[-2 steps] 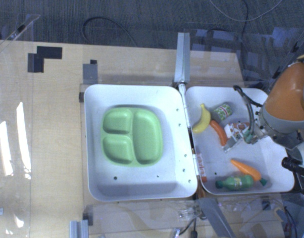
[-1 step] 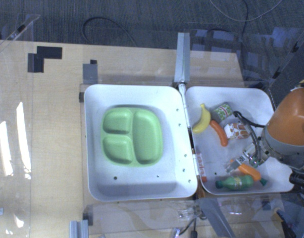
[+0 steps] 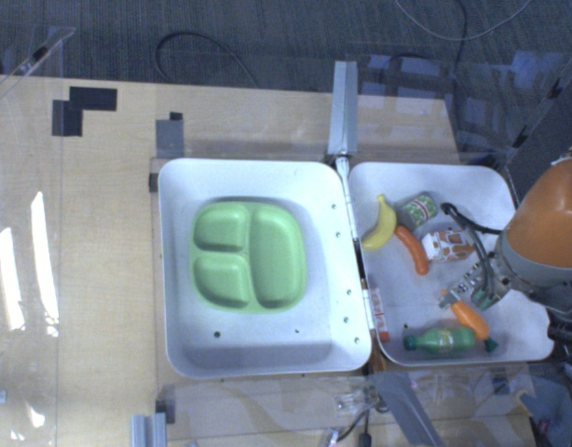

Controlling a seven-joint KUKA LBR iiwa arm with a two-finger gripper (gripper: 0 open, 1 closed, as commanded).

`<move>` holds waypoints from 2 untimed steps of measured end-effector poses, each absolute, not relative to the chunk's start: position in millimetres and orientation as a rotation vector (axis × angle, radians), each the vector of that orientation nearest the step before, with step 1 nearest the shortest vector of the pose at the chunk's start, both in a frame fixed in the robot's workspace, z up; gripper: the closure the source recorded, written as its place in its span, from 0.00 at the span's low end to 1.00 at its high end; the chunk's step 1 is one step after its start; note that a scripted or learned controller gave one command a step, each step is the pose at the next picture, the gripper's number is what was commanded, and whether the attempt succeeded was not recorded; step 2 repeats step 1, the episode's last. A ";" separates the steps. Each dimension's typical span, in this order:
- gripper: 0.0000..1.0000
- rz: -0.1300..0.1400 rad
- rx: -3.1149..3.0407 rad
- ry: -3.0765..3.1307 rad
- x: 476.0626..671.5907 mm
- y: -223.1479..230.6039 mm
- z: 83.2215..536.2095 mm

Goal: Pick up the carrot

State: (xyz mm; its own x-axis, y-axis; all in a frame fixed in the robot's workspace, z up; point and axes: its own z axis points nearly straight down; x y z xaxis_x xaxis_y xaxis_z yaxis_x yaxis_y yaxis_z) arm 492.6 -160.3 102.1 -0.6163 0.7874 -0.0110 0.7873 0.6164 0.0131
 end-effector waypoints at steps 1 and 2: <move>1.00 0.004 1.464 2.773 491.3 -86.5 192.6; 1.00 0.004 1.464 2.773 491.3 -86.5 192.6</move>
